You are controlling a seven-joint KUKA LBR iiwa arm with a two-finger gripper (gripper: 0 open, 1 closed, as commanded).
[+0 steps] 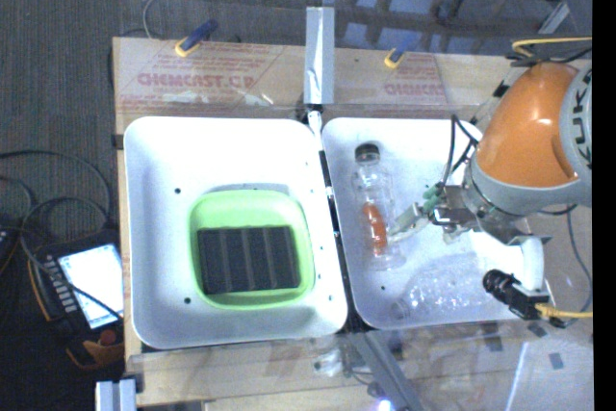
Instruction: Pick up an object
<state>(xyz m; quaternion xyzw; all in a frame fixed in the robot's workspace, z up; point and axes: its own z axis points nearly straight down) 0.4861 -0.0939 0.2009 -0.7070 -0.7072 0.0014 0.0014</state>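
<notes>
Clear ribbed plastic bottle (372, 207) lies beside our end effector (416, 217) — finger state we cannot tell

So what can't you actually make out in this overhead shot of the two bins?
- Gripper: camera view, small and blurred against the right bin; open or shut cannot be told.
- Clear plastic bottle: see-through; its outline fades into the white bin. The orange thing inside it is too small to identify.
- Crumpled clear plastic: barely distinct from the bin floor.
- Arm: cut off by the right edge.
- Green tray, left bin: dark insert's detail blurred.
</notes>
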